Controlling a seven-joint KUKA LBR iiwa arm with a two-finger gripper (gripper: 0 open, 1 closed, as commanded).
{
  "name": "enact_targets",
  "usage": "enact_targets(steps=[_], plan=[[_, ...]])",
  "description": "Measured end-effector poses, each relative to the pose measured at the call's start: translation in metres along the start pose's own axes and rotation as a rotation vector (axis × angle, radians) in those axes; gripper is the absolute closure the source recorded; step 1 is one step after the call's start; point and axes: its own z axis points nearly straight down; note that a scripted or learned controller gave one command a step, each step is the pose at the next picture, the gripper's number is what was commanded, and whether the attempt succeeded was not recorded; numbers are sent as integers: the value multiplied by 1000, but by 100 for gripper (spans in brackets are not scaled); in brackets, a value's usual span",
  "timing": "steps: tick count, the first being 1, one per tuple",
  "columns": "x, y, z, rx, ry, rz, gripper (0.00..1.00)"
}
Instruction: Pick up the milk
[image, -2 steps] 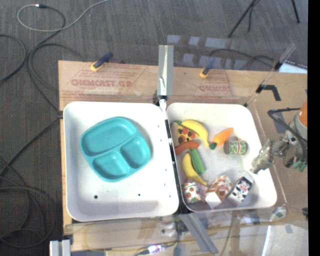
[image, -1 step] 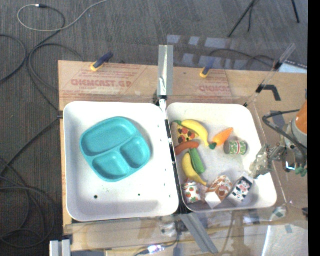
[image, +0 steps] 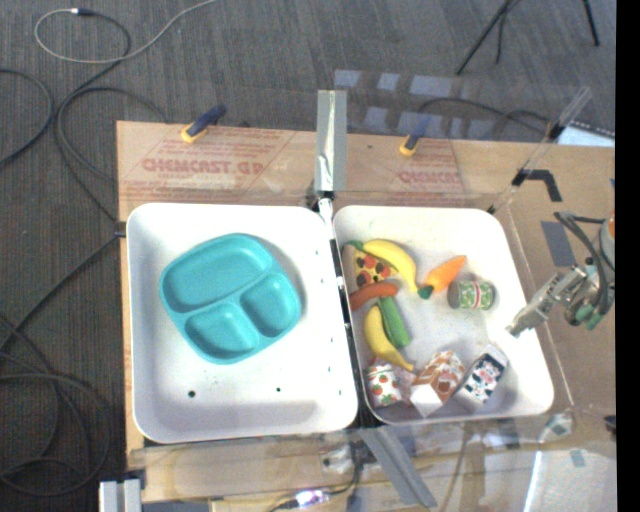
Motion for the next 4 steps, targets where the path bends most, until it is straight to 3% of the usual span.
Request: enact_targets(steps=[1,2,3,4], plan=[[-2,2,14,-1,1,-572,100],[0,0,37,-2,1,-952,100],[16,35,5,-5,-2,-1451,100],[17,29,-2,-7,-1,-1923,100]])
